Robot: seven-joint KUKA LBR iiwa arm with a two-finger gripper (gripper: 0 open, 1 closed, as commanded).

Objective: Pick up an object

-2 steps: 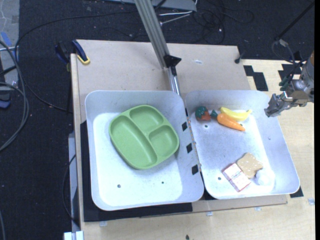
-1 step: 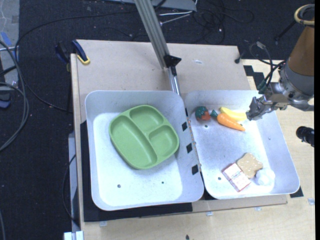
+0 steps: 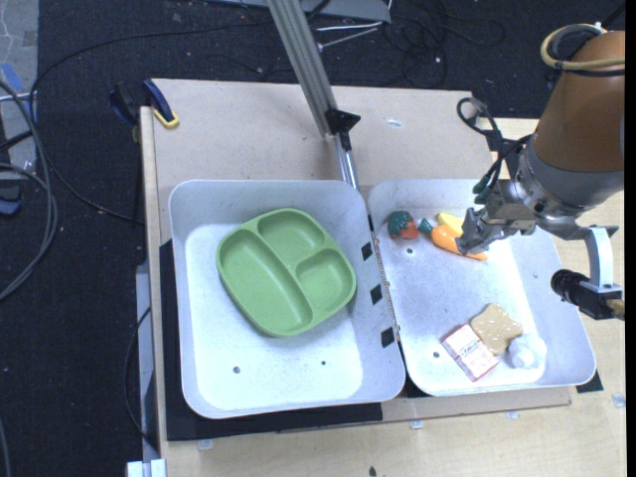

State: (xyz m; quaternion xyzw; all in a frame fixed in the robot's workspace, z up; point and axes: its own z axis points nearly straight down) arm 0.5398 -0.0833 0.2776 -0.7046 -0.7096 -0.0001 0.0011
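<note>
A pale wooden bench [image 3: 258, 127] is standing on a dark speckled floor [image 3: 70, 97] strewn with black cables, and two shallow white bins are sitting side by side on it. A slanting metal pole [image 3: 303, 48] is reaching down from the far side to the seam between the bins. A blue-and-yellow clamp [image 3: 159, 104] is gripping the bench's far left corner.

The left bin [image 3: 288, 376] is holding a green divided plate [image 3: 286, 271], lying flat in its middle. The right bin [image 3: 447, 286] is holding the loose objects: a small red-and-green toy vegetable [image 3: 401, 226] near its far left corner, an orange carrot-like piece [image 3: 447, 240] with a yellow piece [image 3: 450, 223] just beside it, and, at the near right, a tan cracker-like block [image 3: 495, 327] touching a small red-and-white packet [image 3: 469, 352] and a white lump [image 3: 525, 353]. Print on the packet is too small to read.

The arm [image 3: 581, 117] is reaching in from the right, and its gripper [image 3: 475, 235] is hanging low over the right end of the orange piece, hiding that end. How its jaws are standing cannot be told, nor whether they are touching the piece.
</note>
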